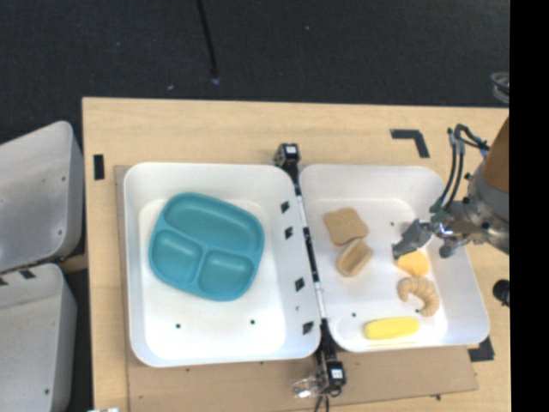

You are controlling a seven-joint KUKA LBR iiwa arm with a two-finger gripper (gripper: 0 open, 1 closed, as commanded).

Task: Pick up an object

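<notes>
Closest to the lens, a yellow block (pixel 391 328) lies at six o'clock in the right bin (pixel 369 178), a curled tan pastry (pixel 419 294) just above it toward three. Two brown bread pieces (pixel 345 224) (pixel 354 257) sit near the middle. The left bin (pixel 137 333) carries a teal divided plate (pixel 207 245). Both bins rest on a pale wooden bench (pixel 189 127); dark carpet (pixel 257 33) beyond, grey panels (pixel 34 196) at nine o'clock. At three o'clock the gripper (pixel 423 238) sits low over a yellow-orange piece (pixel 415 264), partly covering it; finger spread and any grasp — cannot tell. The arm (pixel 493 187) is cut off at the frame.
</notes>
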